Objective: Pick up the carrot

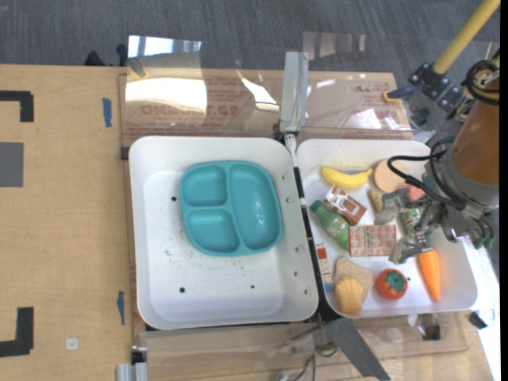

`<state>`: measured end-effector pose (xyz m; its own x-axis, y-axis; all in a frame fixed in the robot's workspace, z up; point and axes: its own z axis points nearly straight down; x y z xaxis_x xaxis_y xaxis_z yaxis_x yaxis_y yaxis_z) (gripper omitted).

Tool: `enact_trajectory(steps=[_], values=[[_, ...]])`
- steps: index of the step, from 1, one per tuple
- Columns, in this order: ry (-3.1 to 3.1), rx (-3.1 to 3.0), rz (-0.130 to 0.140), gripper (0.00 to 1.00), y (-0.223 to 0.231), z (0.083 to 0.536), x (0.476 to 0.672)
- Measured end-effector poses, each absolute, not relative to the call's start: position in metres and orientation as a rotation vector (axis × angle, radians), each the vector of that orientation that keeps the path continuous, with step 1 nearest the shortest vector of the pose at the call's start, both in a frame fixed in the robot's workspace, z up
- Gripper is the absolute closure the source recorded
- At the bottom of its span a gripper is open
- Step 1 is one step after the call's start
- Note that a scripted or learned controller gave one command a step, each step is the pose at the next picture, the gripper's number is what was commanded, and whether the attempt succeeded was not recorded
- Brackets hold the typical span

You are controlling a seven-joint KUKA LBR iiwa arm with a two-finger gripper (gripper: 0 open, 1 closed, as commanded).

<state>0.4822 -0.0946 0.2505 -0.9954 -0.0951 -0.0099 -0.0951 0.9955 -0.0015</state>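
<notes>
The orange carrot (pixel 429 273) lies in the right bin (pixel 460 300) near its front right corner, with its thick end pointing towards the back. My gripper (pixel 407 239) hangs low over the bin just left of and behind the carrot's thick end, among the toy foods. The carrot is not between its fingers. The arm's orange band (pixel 480 145) and dark cables hide the bin's far right part.
The right bin also holds a banana (pixel 346 177), a round cookie (pixel 388 175), a brown carton (pixel 348 205), a green bottle (pixel 330 220), a red patterned packet (pixel 371 240), a tomato (pixel 390 284) and a yellow corn piece (pixel 350 294). A teal divided plate (pixel 231 206) sits in the left bin (pixel 159 292).
</notes>
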Motion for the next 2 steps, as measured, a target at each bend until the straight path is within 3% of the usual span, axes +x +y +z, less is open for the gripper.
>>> enact_trajectory(steps=[1,2], values=[[3.129,0.025,-0.005,1.0,-0.136,0.345,0.503],[3.118,-0.349,0.0,1.0,-0.12,0.326,0.481]])
